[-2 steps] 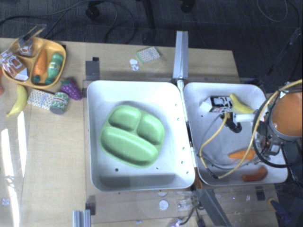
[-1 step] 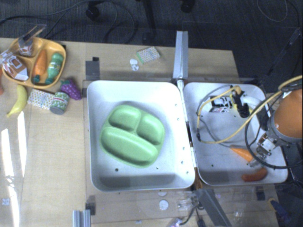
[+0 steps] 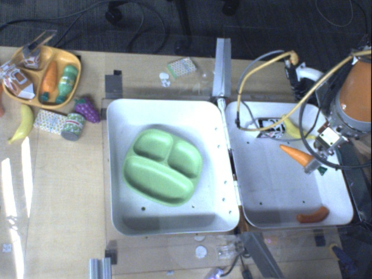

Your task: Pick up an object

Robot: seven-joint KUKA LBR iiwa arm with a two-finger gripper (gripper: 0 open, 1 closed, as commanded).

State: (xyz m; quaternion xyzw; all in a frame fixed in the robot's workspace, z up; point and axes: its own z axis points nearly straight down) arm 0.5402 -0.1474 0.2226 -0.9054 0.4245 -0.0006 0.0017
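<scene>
I see the arm [image 3: 356, 97] angled down over the right bin [image 3: 273, 202], pincer [image 3: 317, 158] gripping the carrot [image 3: 297, 154]: orange, tapered, lying near the bin's rear wall.

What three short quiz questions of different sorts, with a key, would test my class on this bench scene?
1. True or false: the green divided tray lies in the left bin.
2. Which lies nearest the gripper? A. orange carrot B. reddish sausage C. banana
3. Fill in: the purple grapes lie on the bench, outside the bins, beside the ______ bowl.

Key: 1 true; 2 A; 3 yellow.
</scene>
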